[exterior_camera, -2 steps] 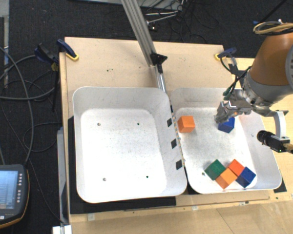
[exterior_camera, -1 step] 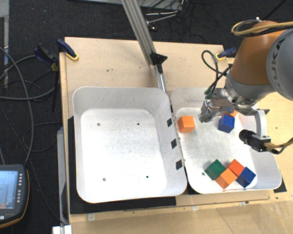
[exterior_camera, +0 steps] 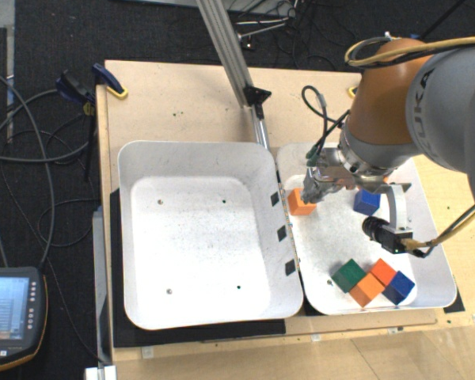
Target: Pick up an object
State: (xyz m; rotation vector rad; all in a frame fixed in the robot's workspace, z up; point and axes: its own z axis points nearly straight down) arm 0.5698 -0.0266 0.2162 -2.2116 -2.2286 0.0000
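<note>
At the right of the frame, over the right-hand shallow white plastic bin [exterior_camera: 439, 287], we see the grey arm with its broad orange band [exterior_camera: 384, 93] reaching in from the right edge. Its two-finger gripper [exterior_camera: 310, 190] hangs low over the upper left part of that bin, close to the wall shared with the neighbouring bin. Directly beneath the fingertips sits a small orange cube [exterior_camera: 301, 203], and the gripper appears to be touching its top. Whether the cube sits between the fingers we cannot tell, because the wrist and the dark metal of the tool cover the spot; how far the gripper is spread is likewise hidden from us.

Just right of the gripper, partly tucked under the wrist, we see a small blue cube [exterior_camera: 366, 203]. Near the lower edge of the same bin lies a tight cluster of blocks: a green cube [exterior_camera: 349, 275], a second orange block [exterior_camera: 374, 282] touching it on the right, and a dark blue block [exterior_camera: 399, 288] touching that one in turn. A black cable connector [exterior_camera: 382, 234] dangles between the wrist and this cluster.

Left of centre, we see the larger white bin [exterior_camera: 142, 172], speckled with dark flecks. Both bins rest on a pale wooden bench [exterior_camera: 182, 93].
</note>
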